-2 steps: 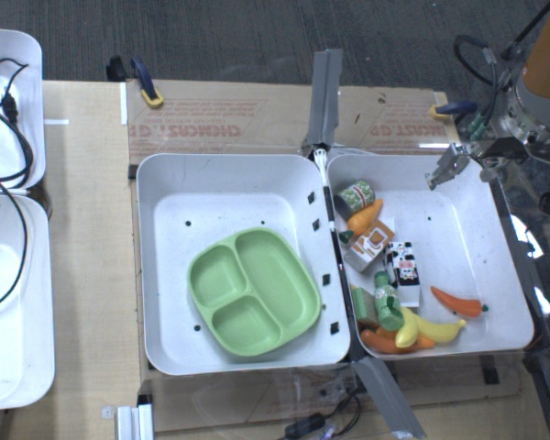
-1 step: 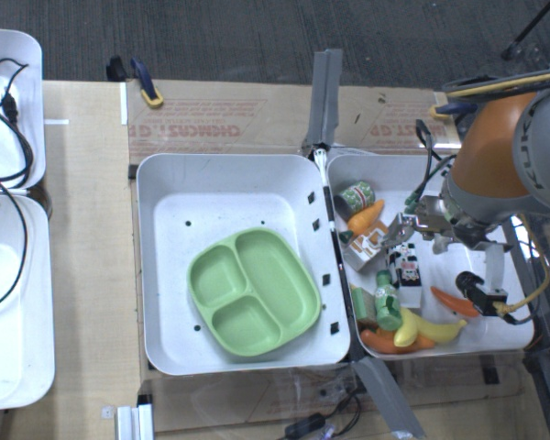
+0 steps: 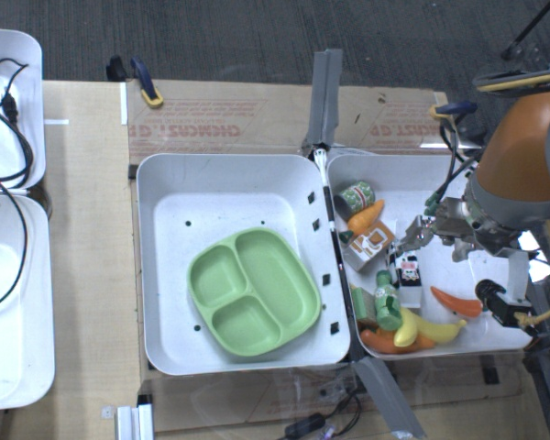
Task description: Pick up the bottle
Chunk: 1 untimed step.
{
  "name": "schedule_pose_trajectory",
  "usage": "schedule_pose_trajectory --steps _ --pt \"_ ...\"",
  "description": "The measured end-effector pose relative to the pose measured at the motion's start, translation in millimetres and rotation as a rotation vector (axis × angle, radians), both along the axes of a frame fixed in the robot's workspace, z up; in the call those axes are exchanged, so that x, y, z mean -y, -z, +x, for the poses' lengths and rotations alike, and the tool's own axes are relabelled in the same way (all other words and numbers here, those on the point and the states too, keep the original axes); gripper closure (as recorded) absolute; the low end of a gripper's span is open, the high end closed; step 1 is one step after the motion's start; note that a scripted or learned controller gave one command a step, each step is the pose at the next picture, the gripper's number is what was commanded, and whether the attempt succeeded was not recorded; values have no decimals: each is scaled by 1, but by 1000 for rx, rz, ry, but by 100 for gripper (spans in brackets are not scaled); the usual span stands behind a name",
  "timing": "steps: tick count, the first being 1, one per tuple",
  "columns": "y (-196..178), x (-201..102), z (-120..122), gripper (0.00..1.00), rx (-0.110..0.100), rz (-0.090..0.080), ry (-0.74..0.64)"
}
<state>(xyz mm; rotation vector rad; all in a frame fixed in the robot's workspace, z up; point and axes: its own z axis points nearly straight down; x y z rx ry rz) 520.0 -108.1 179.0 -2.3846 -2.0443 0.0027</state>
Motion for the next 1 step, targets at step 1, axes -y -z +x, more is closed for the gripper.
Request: schedule_pose_trajectory --steps 1 --pt "88 -5 0 0 -1 1 381"
